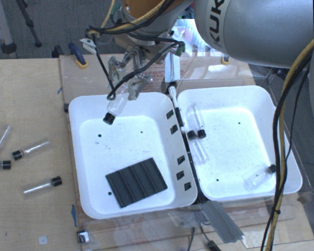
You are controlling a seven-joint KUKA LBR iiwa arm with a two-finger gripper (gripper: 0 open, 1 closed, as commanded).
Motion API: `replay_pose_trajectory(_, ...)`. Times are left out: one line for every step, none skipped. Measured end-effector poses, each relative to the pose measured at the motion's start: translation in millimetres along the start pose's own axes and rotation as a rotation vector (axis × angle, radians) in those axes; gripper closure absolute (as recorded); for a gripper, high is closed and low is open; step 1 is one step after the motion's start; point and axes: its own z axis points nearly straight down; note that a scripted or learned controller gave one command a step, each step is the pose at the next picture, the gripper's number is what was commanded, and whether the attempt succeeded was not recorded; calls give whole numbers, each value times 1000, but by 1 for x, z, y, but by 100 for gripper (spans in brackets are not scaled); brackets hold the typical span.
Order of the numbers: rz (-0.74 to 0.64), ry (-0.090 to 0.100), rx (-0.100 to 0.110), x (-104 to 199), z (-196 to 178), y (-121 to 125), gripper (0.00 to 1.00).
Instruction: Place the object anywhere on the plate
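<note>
Tool (125,91) is over the far edge of the left bin (87,203), hanging from the grey KUKA arm (267,24) with its orange band (141,3) at the top of the view; black cables (105,67) loop around the wrist. A clear vial with a black cap (114,107) sits pinched between the tool's fingers, tilted, the glass body up in the grip and the cap end pointing down toward the near-left, above the far-left part of the bin floor. Whether the cap touches the floor cannot be told from this angle. The plate (136,181), a dark ribbed rectangle, lies flat in the near part of the left bin, turned at a slant to the bin's edges, well apart from the held vial and the tool. Right bin (289,174): two clear vials (196,127) lie just beside its left wall with black caps close together, and one more vial (259,177) rests near the near-right corner. On the worktop (25,91) left of the bins, several loose vials (41,185) lie near its left edge, capped in black. A row of black clips (179,145) runs along the seam between the two bins.
</note>
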Motion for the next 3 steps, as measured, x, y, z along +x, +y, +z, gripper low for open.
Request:
replay_pose_trajectory(-260, 4, -5, 7, 64, -4, 100)
replay_pose_trajectory(-602, 3, -7, 17, 63, 10, 100)
replay_pose_trajectory(-1135, -2, -5, 12, 62, 19, 100)
